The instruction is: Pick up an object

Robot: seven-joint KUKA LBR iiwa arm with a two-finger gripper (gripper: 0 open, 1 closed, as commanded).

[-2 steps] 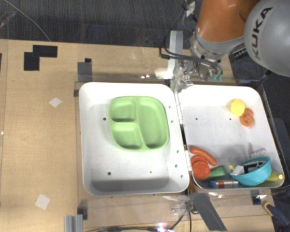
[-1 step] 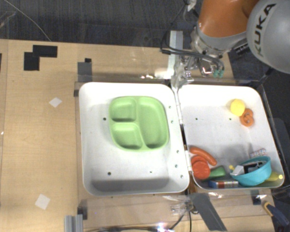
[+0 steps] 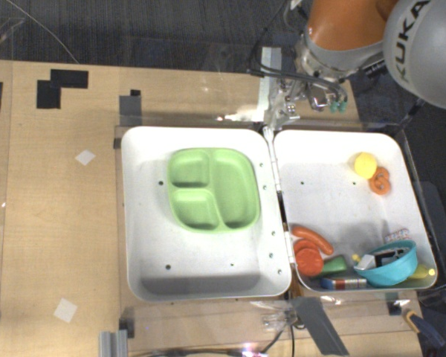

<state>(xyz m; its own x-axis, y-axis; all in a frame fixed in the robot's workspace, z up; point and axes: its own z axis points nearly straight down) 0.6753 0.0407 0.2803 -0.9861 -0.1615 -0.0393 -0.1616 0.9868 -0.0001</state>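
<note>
The pincer (image 3: 288, 108) hangs above the right bin's (image 3: 334, 199) far-left corner; its grip state cannot be told.

The only text that can be read is the brand name "KUKA", written in dark capital letters on the grey housing of the arm (image 3: 424, 39), at the upper right. The letters run at a slant along the rounded shell. No other label, number or sign is clear enough to read.
</note>
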